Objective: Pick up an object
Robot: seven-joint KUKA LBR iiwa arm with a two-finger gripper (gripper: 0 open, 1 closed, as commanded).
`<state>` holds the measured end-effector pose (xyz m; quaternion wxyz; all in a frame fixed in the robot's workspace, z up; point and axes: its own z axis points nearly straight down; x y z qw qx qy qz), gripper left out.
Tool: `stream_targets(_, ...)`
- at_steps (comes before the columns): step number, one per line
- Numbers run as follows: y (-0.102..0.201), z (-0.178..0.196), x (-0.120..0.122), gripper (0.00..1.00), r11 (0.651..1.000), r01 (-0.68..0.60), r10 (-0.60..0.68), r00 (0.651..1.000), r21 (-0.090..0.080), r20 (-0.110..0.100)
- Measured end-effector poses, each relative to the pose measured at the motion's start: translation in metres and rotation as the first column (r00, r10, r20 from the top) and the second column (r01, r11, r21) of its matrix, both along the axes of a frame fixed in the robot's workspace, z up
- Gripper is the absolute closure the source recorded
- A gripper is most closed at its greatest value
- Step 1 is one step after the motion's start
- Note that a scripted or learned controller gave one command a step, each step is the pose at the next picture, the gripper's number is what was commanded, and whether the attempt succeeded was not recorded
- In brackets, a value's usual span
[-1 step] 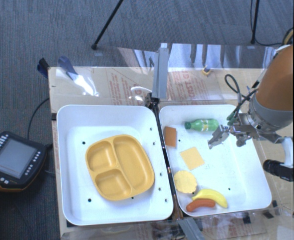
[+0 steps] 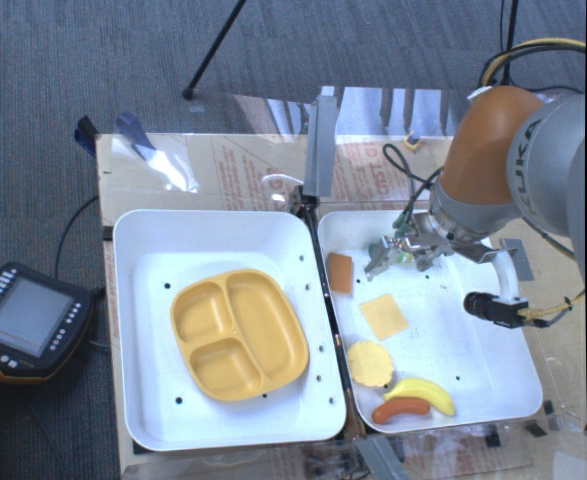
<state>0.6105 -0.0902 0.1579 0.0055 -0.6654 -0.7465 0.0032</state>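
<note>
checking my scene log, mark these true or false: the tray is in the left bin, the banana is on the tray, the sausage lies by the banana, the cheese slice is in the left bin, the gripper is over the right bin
1. The tray is in the left bin: true.
2. The banana is on the tray: false, it lies in the right bin.
3. The sausage lies by the banana: true.
4. The cheese slice is in the left bin: false, it is in the right bin.
5. The gripper is over the right bin: true.

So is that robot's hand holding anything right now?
Nothing that I can see. The hand hangs over the right white bin, with no item between its fingers.
</note>
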Motion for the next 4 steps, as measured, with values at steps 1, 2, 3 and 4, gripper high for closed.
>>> stream_targets(1, 0.009, -0.073, -0.06, 0.0, 1.0, 0.009, -0.009, 1.0, 0.0, 0.004)
stream_targets(2, 0.007, -0.063, -0.06, 1.0, 1.0, 0.015, -0.015, 1.0, 0.001, 0.004)
stream_targets(3, 0.007, -0.064, -0.06, 0.0, 1.0, 0.015, -0.015, 1.0, 0.001, 0.003)
stream_targets(4, 0.007, -0.055, -0.06, 1.0, 1.0, 0.02, -0.02, 1.0, 0.003, 0.0)
